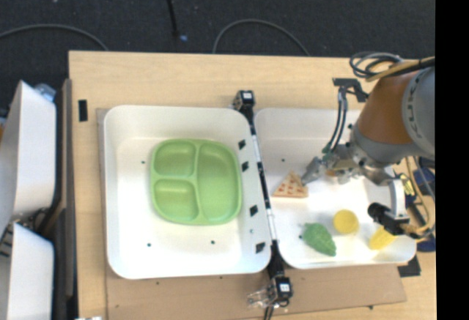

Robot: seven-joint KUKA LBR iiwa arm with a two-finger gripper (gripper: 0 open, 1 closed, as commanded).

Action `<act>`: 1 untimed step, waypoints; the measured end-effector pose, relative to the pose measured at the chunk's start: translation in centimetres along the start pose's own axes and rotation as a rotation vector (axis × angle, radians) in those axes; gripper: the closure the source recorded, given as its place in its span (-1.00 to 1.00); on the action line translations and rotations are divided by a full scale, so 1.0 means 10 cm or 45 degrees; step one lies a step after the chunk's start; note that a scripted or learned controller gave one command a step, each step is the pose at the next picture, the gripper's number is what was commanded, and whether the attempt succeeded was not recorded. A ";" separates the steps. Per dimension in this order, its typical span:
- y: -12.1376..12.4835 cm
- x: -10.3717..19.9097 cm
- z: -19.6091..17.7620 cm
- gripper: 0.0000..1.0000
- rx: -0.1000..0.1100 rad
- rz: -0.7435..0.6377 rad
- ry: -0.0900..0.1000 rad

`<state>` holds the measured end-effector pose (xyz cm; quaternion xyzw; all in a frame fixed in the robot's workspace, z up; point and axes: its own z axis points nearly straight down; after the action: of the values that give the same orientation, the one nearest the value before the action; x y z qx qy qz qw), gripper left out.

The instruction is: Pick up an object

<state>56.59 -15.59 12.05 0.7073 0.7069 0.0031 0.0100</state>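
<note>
Pizza slice lies at seven o'clock of gripper; we cannot tell its finger state.

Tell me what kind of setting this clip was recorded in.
Probably a robotics lab bench: a wooden bench bears two white bins, one holding a green divided plate, with a robot arm and loose cables nearby.

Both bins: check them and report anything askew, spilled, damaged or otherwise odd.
Nothing stands out. The green divided plate lies flat in the left bin. In the right bin, the pizza slice, green leafy toy, yellow ball and yellow piece lie apart, all inside the walls. The gripper hangs near the slice.
</note>
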 end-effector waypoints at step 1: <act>0.04 -0.01 0.13 -1.00 0.011 0.005 0.012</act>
<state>57.05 -15.75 10.78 0.7086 0.7056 0.0034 0.0038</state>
